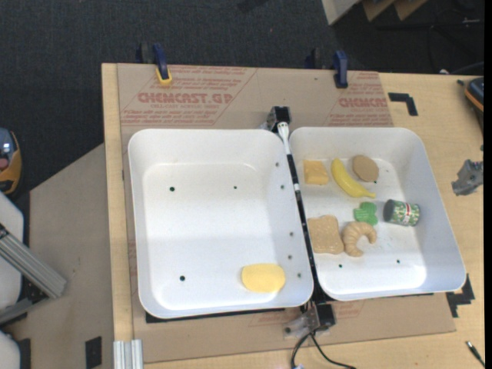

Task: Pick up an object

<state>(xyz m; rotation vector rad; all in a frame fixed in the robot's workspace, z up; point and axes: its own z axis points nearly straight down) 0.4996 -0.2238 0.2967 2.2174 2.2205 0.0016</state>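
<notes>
Camera view. Two white bins sit side by side on a brown board (pixel 231 91) that is clamped at its far edge.

The left bin (pixel 200 221) holds one item, a yellow oval piece (pixel 263 277), which lies near the front wall, well apart from everything else.

The right bin (pixel 400 271) holds a loose cluster:
- Far side: a tan block (pixel 316 172), a banana (pixel 350 179) just beside it, and a brown round piece (pixel 365 167) close to the banana's far end.
- Nearer the front: a slice of bread (pixel 324 234) touching a croissant (pixel 358 237).
- Between the two groups: a small green piece (pixel 366 212) just beside a green-labelled can (pixel 402 213) lying on its side.

Step in hand: judged to be the outset. No object is lifted, and every item rests on a bin floor.

Next move: choose a target and descend squarely over it. The yellow oval piece looks the cleanest candidate, with open floor on three sides, though the front wall crowds the fourth. In the cluster, closing on one item risks nudging or catching its neighbour, and the can may roll.

Arm pose and gripper state: cannot tell from this view
</notes>
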